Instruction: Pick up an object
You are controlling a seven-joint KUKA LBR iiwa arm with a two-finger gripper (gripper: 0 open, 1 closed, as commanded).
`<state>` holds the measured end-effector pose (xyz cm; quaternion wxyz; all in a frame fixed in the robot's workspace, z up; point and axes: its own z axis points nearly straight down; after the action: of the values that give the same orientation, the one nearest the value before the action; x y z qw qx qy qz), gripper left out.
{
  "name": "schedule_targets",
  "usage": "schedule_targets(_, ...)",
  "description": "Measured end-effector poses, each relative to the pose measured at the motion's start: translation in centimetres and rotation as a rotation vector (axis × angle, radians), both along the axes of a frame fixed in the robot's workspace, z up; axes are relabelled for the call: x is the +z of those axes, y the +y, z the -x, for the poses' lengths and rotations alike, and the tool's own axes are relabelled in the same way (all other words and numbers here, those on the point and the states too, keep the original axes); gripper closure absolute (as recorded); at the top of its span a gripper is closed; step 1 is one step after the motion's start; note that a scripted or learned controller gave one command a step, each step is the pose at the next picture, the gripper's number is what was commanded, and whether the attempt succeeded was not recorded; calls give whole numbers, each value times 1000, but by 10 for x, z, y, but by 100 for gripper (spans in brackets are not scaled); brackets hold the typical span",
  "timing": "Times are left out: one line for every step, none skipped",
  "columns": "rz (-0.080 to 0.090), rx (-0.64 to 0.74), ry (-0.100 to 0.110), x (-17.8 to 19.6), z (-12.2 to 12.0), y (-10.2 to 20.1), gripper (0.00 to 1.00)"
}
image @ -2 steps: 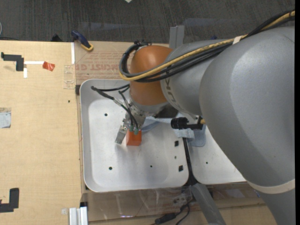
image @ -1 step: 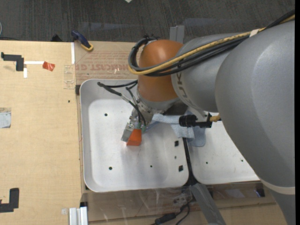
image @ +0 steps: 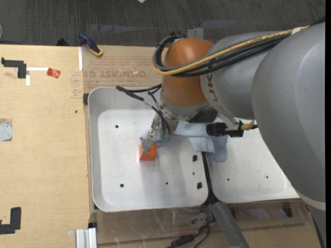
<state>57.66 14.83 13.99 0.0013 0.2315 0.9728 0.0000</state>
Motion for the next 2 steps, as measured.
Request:
schedule_targets(-10,-258,-13,-41,-4,3,0)
schedule_targets(-1,-368,2,-48,-45,-34,0)
